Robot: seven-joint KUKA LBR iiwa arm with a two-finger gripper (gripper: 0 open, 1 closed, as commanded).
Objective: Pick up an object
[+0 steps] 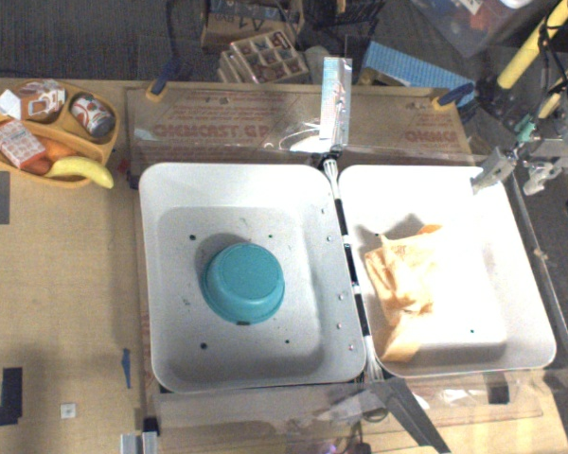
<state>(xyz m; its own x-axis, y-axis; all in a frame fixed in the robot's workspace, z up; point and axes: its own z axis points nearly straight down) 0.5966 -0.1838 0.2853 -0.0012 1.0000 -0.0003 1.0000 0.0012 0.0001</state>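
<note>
A teal bowl sits upside down near the middle of the left bin, clear of every wall. In the right bin a crumpled tan cloth lies against the left wall, its near end running toward the near left corner. The two white bins stand side by side, their inner rims almost touching along a narrow seam.

The gripper hangs over the far right corner of the right bin, well apart from both cloth and bowl; whether it is spread or closed cannot be told at this size, and nothing is seen in it.

The bins rest on a tan bench. Just beyond them lies a flat sheet of brown cardboard with red lettering under clear film, and a small upright packet stands at the seam's far end. At the far left of the bench a yellow tray holds toy food, a banana at its near edge. Past the bench is dark carpet, with a cardboard box, cables and a blue corrugated panel on the floor.
</note>
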